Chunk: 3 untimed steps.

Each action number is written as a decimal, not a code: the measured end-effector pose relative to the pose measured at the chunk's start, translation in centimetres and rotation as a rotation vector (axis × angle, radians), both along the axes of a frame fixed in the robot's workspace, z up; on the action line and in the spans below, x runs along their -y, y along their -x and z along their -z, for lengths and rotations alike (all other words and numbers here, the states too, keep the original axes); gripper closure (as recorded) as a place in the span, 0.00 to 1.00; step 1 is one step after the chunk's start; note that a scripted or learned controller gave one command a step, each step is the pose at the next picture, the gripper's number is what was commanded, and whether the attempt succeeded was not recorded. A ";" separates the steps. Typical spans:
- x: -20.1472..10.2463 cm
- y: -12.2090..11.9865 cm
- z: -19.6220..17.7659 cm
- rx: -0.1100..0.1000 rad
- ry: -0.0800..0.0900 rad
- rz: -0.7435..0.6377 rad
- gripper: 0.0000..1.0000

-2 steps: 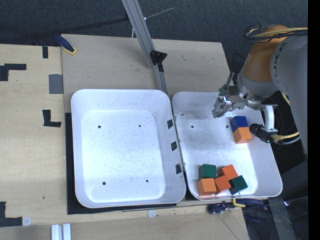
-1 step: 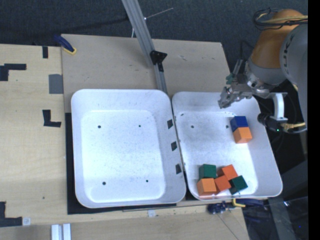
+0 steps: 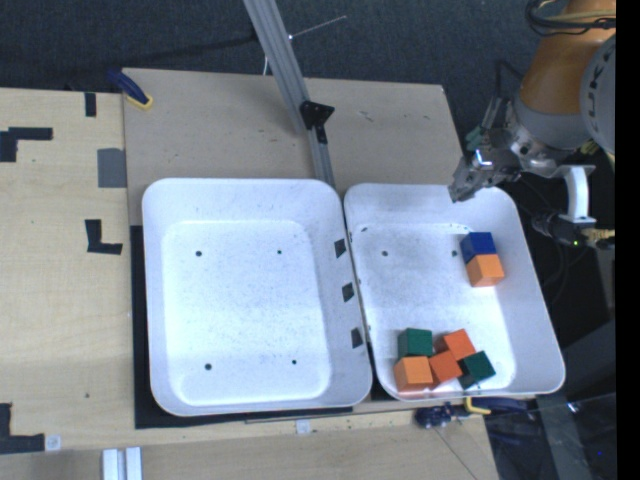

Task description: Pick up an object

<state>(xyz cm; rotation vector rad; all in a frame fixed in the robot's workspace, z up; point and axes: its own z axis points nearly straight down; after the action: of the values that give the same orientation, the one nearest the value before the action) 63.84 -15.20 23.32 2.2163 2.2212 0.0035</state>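
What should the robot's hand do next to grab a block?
Probably move down and toward the blue block, the nearest one. The gripper hangs over the right bin's top edge, holding nothing, while that block sits just below, touching an orange block.

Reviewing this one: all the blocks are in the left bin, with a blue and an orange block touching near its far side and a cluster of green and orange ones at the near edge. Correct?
Not quite: the camera view shows the blocks in the right bin, not the left. The rest holds: the blue block touches the orange block toward the far side, and the green and orange cluster sits at the near edge.
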 end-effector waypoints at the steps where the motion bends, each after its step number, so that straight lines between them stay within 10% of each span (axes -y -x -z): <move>1: -5.7 1.1 -0.8 -0.005 -0.003 -0.005 1.00; 3: -15.9 4.4 0.0 -0.008 -0.002 -0.004 1.00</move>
<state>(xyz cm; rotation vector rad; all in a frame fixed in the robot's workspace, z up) 59.46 0.72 23.28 2.2170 2.2310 -0.0029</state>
